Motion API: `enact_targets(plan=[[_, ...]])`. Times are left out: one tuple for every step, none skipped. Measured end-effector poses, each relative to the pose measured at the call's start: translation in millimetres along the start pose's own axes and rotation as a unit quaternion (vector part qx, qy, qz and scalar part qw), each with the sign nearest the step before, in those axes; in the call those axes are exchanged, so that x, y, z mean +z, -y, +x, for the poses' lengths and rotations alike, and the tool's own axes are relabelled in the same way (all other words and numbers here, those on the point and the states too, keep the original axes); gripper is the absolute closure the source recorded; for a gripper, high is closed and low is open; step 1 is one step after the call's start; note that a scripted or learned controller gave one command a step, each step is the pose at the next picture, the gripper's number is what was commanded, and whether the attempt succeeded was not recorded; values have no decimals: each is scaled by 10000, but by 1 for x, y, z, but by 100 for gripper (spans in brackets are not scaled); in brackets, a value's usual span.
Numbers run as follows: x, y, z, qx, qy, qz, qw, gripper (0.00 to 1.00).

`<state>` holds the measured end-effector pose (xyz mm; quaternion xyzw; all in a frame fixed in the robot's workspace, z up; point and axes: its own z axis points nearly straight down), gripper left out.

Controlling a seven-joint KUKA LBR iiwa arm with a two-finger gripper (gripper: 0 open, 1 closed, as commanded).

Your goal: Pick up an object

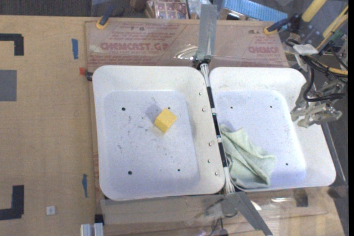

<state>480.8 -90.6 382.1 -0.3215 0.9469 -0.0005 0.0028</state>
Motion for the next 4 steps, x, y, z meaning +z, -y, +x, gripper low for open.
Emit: enact_targets(plan=[[-55,36,-16,-2136,18,23,9769,100],[73,-27,-37,-1544,4,1,9880,100],[-9,41,31,-5164,6,2,8564,100],[-53,82,50,-7292,5,-3,6843,100]])
